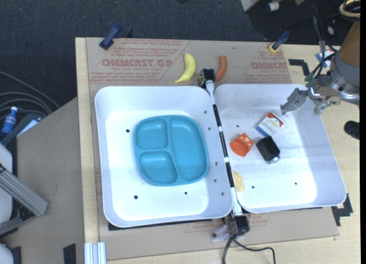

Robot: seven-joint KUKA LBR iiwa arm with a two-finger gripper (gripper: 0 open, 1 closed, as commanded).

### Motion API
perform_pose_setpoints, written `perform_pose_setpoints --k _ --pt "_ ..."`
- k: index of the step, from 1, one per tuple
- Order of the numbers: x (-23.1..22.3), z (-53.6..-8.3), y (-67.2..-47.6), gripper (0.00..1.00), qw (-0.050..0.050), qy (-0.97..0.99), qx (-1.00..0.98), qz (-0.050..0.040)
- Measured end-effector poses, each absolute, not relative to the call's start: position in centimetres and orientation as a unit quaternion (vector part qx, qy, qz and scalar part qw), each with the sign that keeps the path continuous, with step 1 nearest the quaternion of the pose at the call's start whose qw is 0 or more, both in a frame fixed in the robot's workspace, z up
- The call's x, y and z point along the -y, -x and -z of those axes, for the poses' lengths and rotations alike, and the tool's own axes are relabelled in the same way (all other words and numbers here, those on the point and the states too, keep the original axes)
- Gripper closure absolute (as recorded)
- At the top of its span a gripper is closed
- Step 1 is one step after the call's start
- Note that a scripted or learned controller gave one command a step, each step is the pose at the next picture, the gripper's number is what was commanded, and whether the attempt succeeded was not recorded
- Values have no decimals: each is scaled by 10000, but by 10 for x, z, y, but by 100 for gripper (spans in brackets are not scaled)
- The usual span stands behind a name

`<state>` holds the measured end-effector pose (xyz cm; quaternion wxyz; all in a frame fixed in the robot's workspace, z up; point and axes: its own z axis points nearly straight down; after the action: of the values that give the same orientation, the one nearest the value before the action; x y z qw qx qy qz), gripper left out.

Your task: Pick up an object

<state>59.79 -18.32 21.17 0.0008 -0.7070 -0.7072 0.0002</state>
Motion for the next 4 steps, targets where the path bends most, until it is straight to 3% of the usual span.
perform_pose_setpoints --k 1,2,3,4 --pt "146 -85 -601 0 3 7068 7074 0" --pt "146 -94 -601 100 9 7070 7072 -4" --pt "146 -95 -601 0 5 7069 7073 0" --pt "102 -85 -667 0 -3 7066 7076 4"
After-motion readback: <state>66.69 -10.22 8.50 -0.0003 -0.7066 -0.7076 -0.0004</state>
